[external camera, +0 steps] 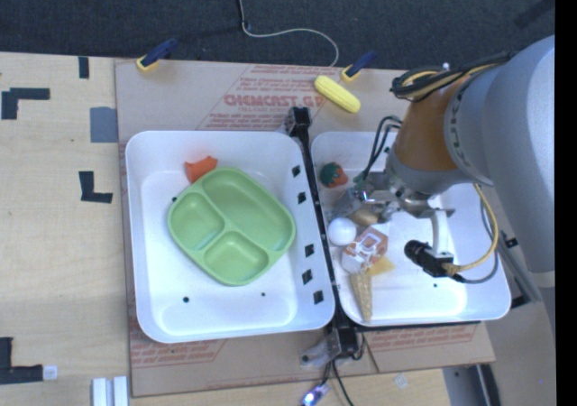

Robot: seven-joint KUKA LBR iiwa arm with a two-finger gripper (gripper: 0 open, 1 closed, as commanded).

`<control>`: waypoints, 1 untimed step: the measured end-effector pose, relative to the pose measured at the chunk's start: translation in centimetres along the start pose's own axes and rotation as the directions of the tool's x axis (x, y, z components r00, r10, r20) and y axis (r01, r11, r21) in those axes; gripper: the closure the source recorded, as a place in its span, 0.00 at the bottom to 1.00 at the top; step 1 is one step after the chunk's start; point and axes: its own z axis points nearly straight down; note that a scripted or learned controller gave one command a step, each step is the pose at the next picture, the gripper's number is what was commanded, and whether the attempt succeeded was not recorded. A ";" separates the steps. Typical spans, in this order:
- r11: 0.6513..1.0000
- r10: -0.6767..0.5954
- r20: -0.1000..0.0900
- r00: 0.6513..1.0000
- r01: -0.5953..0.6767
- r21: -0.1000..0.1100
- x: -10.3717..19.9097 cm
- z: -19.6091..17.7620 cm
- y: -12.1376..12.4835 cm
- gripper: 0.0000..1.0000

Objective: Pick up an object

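Observation:
In the right bin (469, 300) my gripper (374, 199) reaches down among a cluster of small objects near the bin's left wall. Around it lie a red and green strawberry-like toy (334, 174), a white ball (342, 232), a small white and brown packet (365, 246) and a tan cone (362, 291). A brownish item (365, 215) sits right under the gripper's tip. The wrist and arm hide the fingers.
The left bin (162, 305) holds a green divided plate (232, 226) and an orange piece (200, 167) behind it. A yellow corn toy (337, 94) lies on the cardboard behind the bins. A black cable (451, 264) loops over the right bin.

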 end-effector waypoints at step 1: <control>1.000 0.000 0.001 1.000 0.000 0.000 -0.1 -1.0 0.1 1.00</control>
